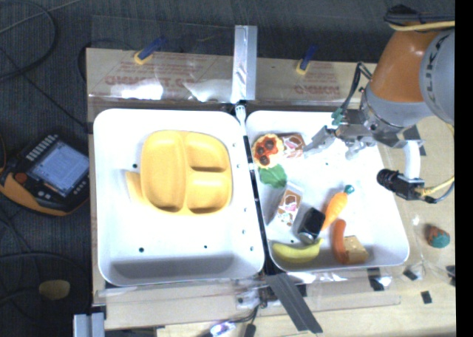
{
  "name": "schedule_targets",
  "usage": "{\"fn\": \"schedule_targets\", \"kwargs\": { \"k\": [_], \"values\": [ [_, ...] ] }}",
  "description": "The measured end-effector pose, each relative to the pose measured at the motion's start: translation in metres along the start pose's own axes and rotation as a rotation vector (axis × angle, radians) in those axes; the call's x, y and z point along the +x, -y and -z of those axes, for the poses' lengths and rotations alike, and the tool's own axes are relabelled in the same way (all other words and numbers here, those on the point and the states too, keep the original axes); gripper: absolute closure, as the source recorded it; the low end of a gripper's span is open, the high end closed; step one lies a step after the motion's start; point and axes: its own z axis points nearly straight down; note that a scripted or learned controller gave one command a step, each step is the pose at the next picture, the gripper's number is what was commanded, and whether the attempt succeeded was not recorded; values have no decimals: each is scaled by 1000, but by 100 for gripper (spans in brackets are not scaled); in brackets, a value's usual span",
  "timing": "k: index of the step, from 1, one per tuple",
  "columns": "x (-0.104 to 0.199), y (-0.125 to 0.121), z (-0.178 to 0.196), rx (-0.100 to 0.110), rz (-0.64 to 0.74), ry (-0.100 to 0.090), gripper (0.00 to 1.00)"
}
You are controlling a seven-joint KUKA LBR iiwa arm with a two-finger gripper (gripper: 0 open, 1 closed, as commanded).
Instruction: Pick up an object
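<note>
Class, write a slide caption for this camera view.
Arm's pincer hovers over the right bin of toy food; yellow tray fills the left bin.

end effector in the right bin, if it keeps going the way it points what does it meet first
The end effector points toward the view's left, and the pizza slice toy lies first in that line. Its height above the right bin is unclear, so it might pass over the toy.

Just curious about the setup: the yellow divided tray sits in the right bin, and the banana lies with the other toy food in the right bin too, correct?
Not quite. The camera view shows the yellow divided tray in the left bin, not the right. The banana does lie in the right bin with the other toy food.
</note>
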Motion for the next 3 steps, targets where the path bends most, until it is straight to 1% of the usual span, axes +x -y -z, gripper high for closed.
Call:
{"fn": "schedule_targets", "kwargs": {
  "k": [1, 2, 3],
  "values": [
    [-41, 43, -90, -4, -89, 4, 0],
    [-68, 49, -104, -24, -44, 2, 0],
    [-68, 51, -105, -25, 16, 7, 0]
  ]
}}
